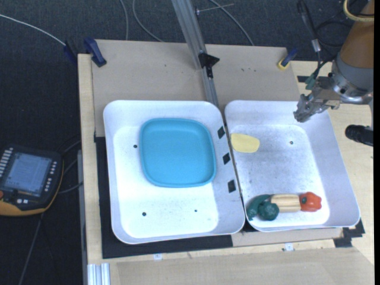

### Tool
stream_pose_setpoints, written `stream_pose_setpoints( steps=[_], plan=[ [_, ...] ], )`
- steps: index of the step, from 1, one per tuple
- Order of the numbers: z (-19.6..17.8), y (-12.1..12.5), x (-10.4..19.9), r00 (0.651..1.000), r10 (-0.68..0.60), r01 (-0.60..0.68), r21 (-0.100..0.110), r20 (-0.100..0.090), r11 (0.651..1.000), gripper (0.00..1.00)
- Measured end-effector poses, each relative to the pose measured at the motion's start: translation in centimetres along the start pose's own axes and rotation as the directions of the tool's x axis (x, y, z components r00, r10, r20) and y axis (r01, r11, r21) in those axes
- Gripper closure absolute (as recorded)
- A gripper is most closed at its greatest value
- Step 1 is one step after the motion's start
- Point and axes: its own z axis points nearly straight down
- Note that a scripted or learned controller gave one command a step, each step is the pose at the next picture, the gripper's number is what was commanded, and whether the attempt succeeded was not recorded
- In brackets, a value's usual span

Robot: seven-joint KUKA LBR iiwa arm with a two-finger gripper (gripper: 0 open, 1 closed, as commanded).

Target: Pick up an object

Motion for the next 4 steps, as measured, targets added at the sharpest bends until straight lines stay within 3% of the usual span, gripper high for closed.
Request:
stream_pose_setpoints(
  steps=[1, 4],
  plan=[
    [3.5, -0.1, 0.0, 1.0, 0.0, 0.0, 0.008, -0.002, 1.0, 1.0],
    [2.5, 0.1, 14.8, 1.0, -0.004, 0.004, 0.005, -0.003, 1.0, 1.0]
  ],
)
